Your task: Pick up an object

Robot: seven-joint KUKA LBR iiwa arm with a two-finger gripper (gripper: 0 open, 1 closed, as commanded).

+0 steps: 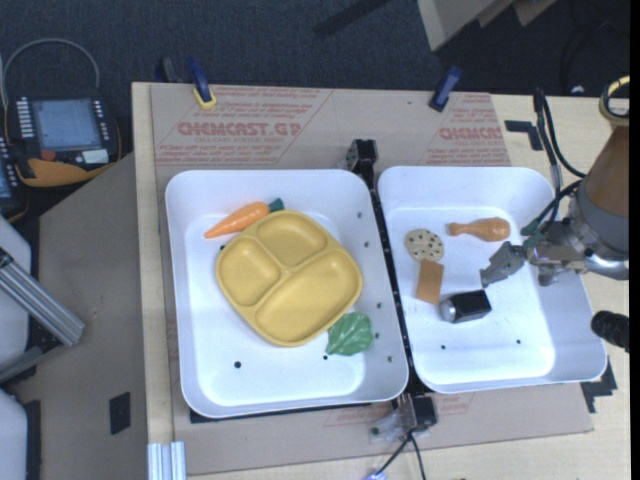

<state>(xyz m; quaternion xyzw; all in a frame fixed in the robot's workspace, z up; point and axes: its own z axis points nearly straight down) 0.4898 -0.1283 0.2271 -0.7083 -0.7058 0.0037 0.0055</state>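
In the right bin (560, 363) lie a tan drumstick (480, 230), a round speckled cookie (424, 243), a brown rectangular piece (430, 281) and a dark cylinder with a silver end (465, 307). My gripper (522, 266) hangs over the right half of this bin, just right of the drumstick and up-right of the cylinder. It is open, with nothing between its fingers (500, 265), and it touches none of the objects.
The left bin (190, 368) holds a yellow divided plate (288, 276), an orange carrot (236, 220) at the plate's upper left and a green leaf (350, 334) at its lower right. A black divider runs between the bins. Cables hang at the right.
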